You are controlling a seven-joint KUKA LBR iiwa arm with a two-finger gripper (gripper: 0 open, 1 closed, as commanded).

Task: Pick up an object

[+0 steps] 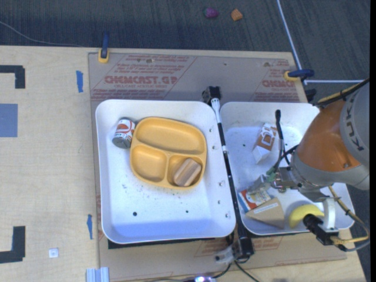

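Arm (332, 148) reaches low into right bin (244, 122); gripper (271, 180) among clutter, jaws can't be told; yellow tray (161, 140) in left bin (158, 225).

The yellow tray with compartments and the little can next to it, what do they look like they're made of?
The yellow tray looks like moulded plastic: one even colour, rounded edges, soft sheen. The can seems to be thin metal with a printed red and white label and a silvery end, though it is too small to be sure.

the arm (335, 145) reaches in, claw (271, 181) pointed down.
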